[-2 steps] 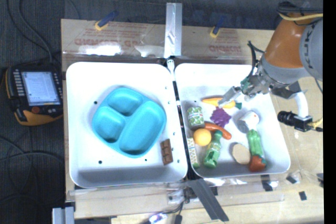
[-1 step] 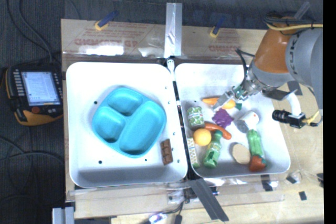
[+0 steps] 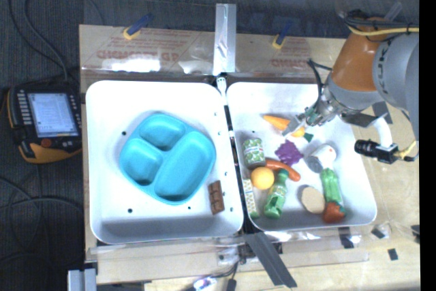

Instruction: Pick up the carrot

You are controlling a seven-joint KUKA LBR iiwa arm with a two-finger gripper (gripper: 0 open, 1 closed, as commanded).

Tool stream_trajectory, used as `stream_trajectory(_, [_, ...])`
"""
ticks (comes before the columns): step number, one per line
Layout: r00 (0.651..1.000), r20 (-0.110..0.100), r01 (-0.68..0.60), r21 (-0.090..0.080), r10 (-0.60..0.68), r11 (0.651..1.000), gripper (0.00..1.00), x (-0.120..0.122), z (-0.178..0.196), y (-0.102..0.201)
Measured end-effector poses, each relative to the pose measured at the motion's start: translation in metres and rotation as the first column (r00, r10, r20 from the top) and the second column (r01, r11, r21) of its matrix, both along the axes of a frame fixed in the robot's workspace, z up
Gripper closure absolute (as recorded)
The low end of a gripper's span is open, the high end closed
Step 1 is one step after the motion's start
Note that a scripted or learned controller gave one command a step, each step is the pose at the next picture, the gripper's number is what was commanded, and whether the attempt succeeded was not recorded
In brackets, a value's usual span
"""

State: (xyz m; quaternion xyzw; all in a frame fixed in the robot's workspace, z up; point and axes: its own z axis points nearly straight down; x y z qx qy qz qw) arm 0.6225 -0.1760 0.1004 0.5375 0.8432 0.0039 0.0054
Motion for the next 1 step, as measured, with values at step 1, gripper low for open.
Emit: stream_trajectory(1, [0.998, -0.013, 0.067, -0.001, -0.067, 0.998, 1.0, 0.0189, 0.0761, 0.0667])
